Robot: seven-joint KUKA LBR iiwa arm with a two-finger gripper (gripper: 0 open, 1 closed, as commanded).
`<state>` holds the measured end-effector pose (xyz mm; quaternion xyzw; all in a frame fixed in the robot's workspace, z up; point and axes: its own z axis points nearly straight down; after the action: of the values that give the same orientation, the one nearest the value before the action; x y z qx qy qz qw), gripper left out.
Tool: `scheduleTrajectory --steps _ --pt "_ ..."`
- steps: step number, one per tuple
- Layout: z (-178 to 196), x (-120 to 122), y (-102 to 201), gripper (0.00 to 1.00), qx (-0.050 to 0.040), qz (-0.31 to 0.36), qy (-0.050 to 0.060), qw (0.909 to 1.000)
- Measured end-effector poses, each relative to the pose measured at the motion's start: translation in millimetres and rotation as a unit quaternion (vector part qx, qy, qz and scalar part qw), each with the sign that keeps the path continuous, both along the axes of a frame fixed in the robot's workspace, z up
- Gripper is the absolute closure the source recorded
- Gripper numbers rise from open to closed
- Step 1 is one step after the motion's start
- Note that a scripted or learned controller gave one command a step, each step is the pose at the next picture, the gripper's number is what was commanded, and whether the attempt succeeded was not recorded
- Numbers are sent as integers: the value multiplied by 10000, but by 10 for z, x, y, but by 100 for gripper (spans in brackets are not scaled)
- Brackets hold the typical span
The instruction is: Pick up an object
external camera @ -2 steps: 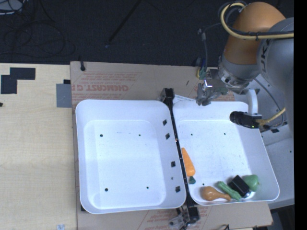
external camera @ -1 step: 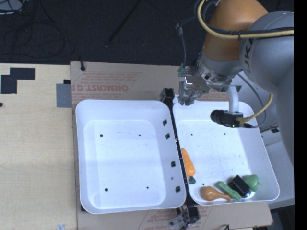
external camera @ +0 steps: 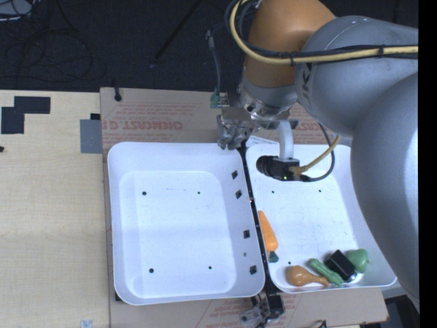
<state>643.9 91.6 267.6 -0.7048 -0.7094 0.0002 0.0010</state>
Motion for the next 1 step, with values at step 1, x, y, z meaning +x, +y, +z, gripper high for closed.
scheduleTrajectory --steps 1 --pt "741 4 530 100 10 2 -32 10000"
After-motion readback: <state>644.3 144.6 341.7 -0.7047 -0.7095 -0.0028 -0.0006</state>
